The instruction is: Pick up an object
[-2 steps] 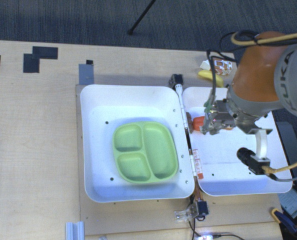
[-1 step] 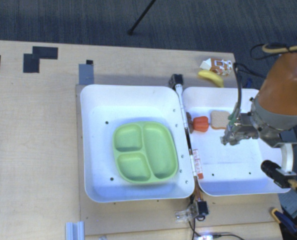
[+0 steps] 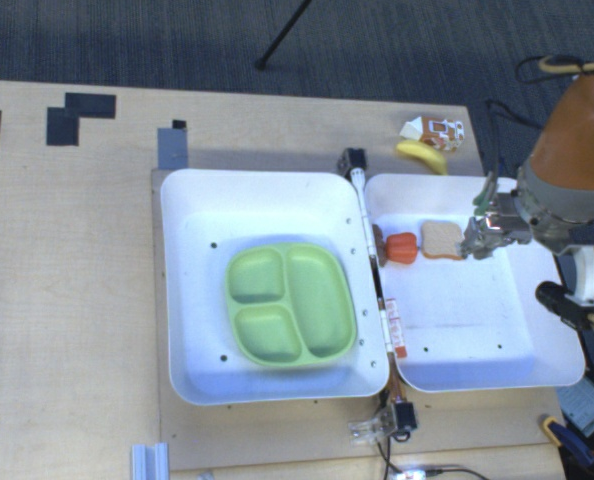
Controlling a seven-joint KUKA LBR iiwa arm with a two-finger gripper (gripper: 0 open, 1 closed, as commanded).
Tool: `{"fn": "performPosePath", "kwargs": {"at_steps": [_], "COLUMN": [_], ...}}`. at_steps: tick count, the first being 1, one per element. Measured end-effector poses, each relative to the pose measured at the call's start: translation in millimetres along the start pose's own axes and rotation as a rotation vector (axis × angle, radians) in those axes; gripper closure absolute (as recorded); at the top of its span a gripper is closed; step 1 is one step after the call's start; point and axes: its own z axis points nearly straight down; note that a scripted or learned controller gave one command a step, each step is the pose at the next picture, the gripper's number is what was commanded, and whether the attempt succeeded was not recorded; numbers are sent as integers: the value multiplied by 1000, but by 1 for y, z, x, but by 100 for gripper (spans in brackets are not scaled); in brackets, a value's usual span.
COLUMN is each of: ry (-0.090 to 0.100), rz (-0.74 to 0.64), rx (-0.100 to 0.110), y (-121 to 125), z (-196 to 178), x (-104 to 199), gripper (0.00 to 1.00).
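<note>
Two shallow white bins sit side by side on a pale wooden bench, seen from above at a slant. The right bin [image 3: 477, 348] is the landmark here. Inside it, near its far left corner, lies a small red-orange object [image 3: 402, 248], and just to the right of that, touching or nearly touching it, lies a flat tan piece shaped like a slice of bread [image 3: 440, 239]. The grey arm with its orange band [image 3: 582, 138] reaches in over the right bin's far right side, and the gripper [image 3: 480, 234] hangs just beside the bread slice's right edge; it is too small and blurred to tell how it is set, and nothing is seen in its grasp. Left of the right bin, the left bin [image 3: 192, 218] holds a green divided plate [image 3: 290, 305]. Beyond the right bin's far edge, on the bench, lie a yellow banana [image 3: 421, 155] and a small packet [image 3: 439, 130]
</note>
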Motion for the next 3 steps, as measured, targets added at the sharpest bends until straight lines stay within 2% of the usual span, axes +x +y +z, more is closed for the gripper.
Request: {"fn": "performPosePath", "kwargs": {"at_steps": [1,2,3], "ry": [2,-1,2], "rz": [-3,0,-4], "rx": [0,-1,-2], "y": [-46,-23,-29], "z": [-30,-3,-50], "x": [74,-22,77], "gripper": [100,100,100]}}
